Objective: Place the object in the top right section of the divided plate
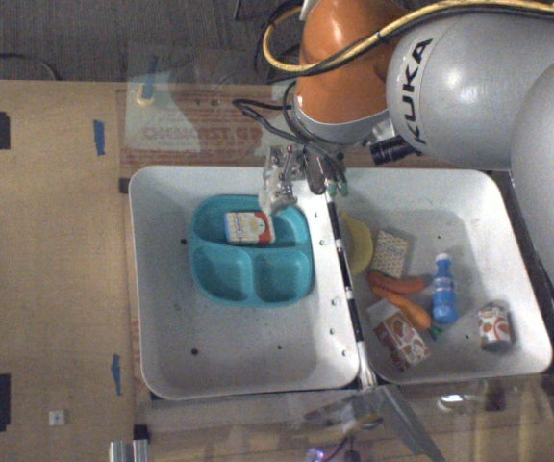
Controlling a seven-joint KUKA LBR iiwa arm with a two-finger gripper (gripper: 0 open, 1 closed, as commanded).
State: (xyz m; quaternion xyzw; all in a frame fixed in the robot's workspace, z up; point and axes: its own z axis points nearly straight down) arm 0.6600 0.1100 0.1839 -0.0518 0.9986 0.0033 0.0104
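Bench of pale brown board (46,287) bearing 2 shallow white plastic bins side by side.

Left white bin (171,354): holds 1 teal plastic divided plate (221,275) with 3 sections, lying toward the bin's 12 o'clock. In the plate's large upper section lies 1 small white carton with a red and orange printed label (248,226), flat on its side, toward the section's 3 o'clock end.

Grey arm with an orange band (349,56) reaches in from 3 o'clock. Its metal two-finger gripper (279,196) hangs at the plate's 12 o'clock rim, fingertips just beside or touching the carton's 1 o'clock corner. Fingers look close together, nothing seen clamped between them; whether they touch the carton cannot be told.

Right white bin (508,219): 1 yellow rounded item (358,242) at 9 o'clock against the wall; 1 beige speckled square packet (390,253); 2 orange carrots (402,296) at centre; 1 blue bottle (443,292) just beside them at 3 o'clock; 1 brown and white carton (397,337) at 6 o'clock; 1 small red and white can (493,325) at 4 o'clock.
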